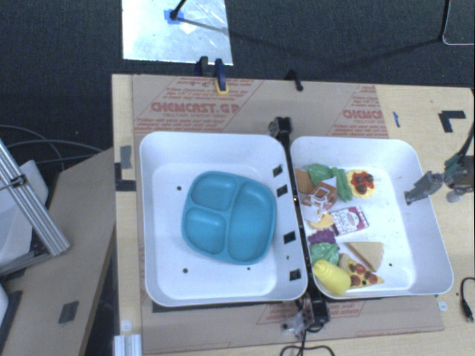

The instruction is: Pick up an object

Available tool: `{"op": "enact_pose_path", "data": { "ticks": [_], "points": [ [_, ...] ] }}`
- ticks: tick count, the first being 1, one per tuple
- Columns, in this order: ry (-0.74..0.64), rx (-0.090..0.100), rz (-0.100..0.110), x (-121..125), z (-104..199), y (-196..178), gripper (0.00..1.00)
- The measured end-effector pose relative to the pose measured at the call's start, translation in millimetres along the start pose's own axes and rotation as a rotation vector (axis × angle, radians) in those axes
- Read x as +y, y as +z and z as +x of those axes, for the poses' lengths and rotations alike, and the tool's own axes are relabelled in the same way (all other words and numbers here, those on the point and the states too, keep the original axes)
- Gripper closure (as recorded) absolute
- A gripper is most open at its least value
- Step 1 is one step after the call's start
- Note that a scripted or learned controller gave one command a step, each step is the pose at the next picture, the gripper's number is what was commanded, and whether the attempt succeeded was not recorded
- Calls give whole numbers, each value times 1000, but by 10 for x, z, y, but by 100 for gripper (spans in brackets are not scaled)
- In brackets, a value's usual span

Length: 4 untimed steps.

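Hanging by the right wall of the right bin (407, 247), with a grey gripper (424, 188) on the end of the arm (462, 175) (too small and blurry to tell if spread or pressed together). Well apart from the toys (324, 252), all heaped along the left side of that bin. Starting at the far end: a green leaf (320, 173), a green pod (343, 181) and a red fruit (361, 182). Then a little brown box (323, 194), a yellow bit (322, 221) and a pink carton (349, 219) lying flat. Nearer still, purple grapes (320, 237), a tan wedge (367, 254), a yellow lemon (331, 277) and a pizza slice (364, 277), touching or almost touching. Sitting in the middle of the left bin (167, 191), a blue plate (228, 217) with three parts. Under both bins, a sheet of brown card (200, 106) with red letters.
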State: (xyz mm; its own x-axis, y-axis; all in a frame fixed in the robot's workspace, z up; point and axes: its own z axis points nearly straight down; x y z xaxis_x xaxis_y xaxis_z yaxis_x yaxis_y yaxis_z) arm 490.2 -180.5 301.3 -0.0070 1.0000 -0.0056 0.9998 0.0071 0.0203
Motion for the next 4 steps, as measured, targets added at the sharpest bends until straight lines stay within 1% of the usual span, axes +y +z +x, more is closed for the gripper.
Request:
{"op": "enact_pose_path", "data": {
  "ticks": [1, 2, 4],
  "points": [
    [-3, 13, 35, -92, 881, 1630, 0],
    [7, 0, 3, -25, 907, 2116, 0],
    [2, 8, 5, -20, 806, 2107, 0]
  ]
}}
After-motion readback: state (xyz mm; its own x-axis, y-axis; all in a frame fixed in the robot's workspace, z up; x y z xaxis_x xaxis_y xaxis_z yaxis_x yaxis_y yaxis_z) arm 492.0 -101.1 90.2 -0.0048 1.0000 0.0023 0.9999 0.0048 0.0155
